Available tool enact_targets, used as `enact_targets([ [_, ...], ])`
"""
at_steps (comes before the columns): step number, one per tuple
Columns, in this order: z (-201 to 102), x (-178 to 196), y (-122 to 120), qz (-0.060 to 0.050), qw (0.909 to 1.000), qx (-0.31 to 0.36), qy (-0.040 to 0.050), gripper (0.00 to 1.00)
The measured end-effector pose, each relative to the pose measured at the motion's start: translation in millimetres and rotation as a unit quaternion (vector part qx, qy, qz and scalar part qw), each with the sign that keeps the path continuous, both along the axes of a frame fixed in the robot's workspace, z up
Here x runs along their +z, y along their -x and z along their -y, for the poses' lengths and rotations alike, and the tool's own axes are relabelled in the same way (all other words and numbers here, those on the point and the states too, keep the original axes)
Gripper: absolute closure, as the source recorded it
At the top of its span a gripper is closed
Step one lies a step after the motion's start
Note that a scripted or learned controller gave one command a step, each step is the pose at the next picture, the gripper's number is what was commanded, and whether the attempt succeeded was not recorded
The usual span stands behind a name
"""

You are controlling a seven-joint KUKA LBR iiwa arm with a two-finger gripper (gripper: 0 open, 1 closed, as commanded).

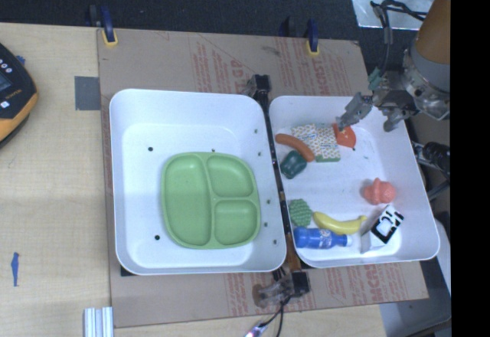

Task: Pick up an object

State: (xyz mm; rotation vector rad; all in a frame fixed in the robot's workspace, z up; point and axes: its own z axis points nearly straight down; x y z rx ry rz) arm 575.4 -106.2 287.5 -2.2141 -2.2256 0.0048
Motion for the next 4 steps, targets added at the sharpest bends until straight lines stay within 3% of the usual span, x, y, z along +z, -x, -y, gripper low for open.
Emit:
enact_targets([
  [1,81.5,-80.8,-44.6,-0.001,1.0000,-0.001,0.0010,0.00],
  [2,100.2,-163.7,-80.0,-0.001,1.0000,0.000,0.0004,0.00],
  [3,100.1,-191.3,15.9,-0.002,1.0000,-0.001,-0.0003,0.00],
  [4,105.7,-196.0,54.1,0.000,1.0000,0.000,-0.0004,0.00],
])
